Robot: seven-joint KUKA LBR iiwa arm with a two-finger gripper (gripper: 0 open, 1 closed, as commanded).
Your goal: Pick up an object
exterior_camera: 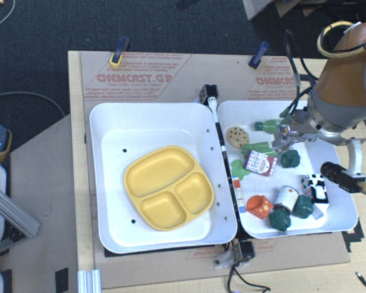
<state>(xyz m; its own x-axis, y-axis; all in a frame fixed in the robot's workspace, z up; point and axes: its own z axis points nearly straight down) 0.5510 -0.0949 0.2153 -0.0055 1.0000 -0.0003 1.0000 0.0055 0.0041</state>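
My gripper (285, 137) hangs over the back part of the right bin (348, 221), under the orange-banded wrist. It is just above a green strip (256, 146) and beside a dark green lump (290, 159). A green bottle (267, 126) lies to its left. A round cookie (236, 137) and a red and white packet (260, 162) are near the bin's left wall. Toward the front lie an orange piece (258, 206), a small can (286, 196), two dark green pieces (280, 218) and a black and white toy (316, 187).
The left bin (107, 124) holds a yellow divided plate (168, 187). Black clips (209, 93) sit where the two bins meet at the back and front. A black part of the arm (341, 177) reaches over the right bin's right side.
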